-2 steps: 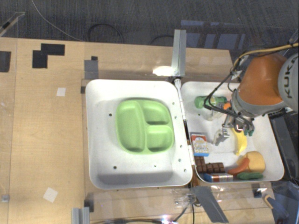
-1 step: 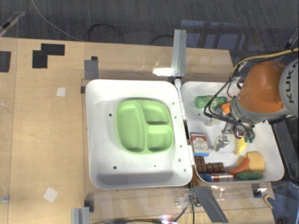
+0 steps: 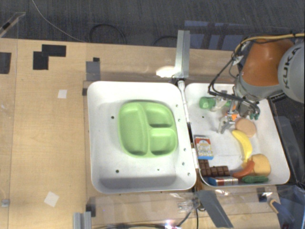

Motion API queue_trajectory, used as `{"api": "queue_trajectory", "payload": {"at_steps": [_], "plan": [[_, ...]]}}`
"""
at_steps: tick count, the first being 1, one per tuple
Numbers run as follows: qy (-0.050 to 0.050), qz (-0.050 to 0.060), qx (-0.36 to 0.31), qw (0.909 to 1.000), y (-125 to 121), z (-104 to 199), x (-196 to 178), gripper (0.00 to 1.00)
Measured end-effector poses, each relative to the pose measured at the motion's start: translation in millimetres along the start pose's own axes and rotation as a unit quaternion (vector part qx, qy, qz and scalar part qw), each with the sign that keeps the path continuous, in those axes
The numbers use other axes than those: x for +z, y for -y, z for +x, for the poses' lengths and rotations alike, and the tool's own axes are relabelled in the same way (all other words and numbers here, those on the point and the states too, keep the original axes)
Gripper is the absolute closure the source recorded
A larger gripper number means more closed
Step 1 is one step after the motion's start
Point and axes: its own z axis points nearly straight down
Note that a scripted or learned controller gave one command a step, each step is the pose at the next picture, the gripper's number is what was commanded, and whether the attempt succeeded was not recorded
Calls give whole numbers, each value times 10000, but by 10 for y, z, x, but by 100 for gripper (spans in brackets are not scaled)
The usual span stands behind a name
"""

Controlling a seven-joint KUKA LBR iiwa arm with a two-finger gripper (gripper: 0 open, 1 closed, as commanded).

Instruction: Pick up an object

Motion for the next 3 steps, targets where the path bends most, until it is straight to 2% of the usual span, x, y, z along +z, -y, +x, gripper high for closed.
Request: {"api": "queue_trajectory", "payload": {"at_steps": [1, 2, 3], "plan": [[187, 44, -838, 9963, -184, 480, 60, 0], [195, 60, -560, 9982, 313, 1100, 63, 0], [226, 66, -710, 9972, 244, 1348, 65, 0]]}}
